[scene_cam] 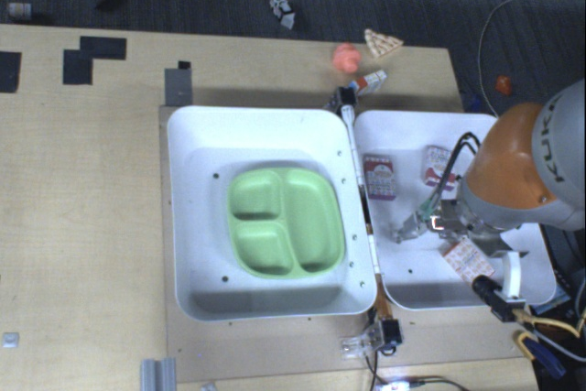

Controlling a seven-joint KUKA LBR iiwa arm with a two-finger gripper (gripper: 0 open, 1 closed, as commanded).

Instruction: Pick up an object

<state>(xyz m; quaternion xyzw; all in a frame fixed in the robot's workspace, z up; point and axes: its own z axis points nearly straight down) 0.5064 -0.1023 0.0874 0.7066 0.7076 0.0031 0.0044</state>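
Note:
My gripper (409,231) reaches down into the right bin (403,131) from the right, under the orange-banded wrist, low near the bin floor at its middle. A small maroon and white packet (379,176) lies in the bin's left part, just up-left of the gripper. Another red and white packet (438,165) lies further back, partly behind the arm's cable. A pinkish patterned card (467,260) lies beside the wrist toward the bin's front. Nothing shows between the fingers.
The left bin (197,197) holds a green divided tray (283,221). On the bench behind the bins lie a pink ball (346,58), a wedge-shaped toy (382,42) and a small tube (368,83). Cables run at the lower right.

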